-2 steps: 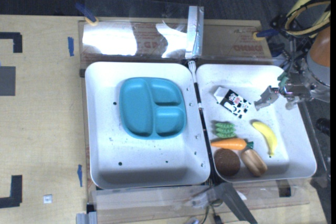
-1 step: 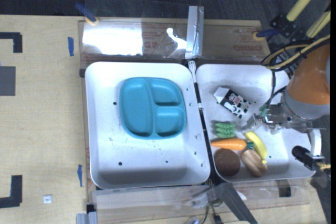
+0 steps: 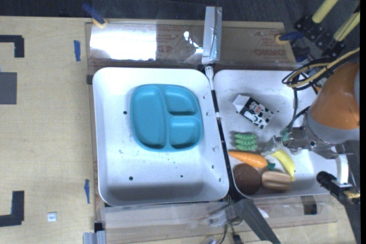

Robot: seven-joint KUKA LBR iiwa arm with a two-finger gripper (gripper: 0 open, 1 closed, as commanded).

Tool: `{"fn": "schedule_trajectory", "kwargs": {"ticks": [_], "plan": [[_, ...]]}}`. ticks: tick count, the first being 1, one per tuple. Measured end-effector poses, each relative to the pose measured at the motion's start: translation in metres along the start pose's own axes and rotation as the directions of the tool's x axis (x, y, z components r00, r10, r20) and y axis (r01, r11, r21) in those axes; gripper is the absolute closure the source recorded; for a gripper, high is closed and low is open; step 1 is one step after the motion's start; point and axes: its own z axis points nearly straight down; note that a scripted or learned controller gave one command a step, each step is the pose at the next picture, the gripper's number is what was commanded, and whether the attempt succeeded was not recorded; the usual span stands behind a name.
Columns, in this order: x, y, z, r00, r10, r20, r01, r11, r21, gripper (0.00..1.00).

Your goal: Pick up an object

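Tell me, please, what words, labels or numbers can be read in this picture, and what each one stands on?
Red print on the cardboard strip behind the bins: too blurred to read.
Markings on the black-and-white box in the right bin: too small to read.
No other text is legible.

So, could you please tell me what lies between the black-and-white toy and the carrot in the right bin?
In the camera view, a green pea pod lies between the black-and-white toy and the carrot.

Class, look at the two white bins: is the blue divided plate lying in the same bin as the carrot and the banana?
No. The blue divided plate lies in the left bin, while the carrot and banana lie in the right bin.
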Motion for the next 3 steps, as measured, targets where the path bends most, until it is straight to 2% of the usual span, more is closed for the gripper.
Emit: {"fn": "schedule_trajectory", "kwargs": {"ticks": [1,2,3], "plan": [[-0.001,0.0,-0.01,1.0,0.003,0.002,-0.003,1.0,-0.002,1.0],[-0.059,-0.02,0.0,0.999,-0.053,0.002,0.053,0.999,0.004,1.0],[-0.015,0.026,-0.013,0.998,0.068,0.0,-0.068,0.998,0.006,1.0]]}}
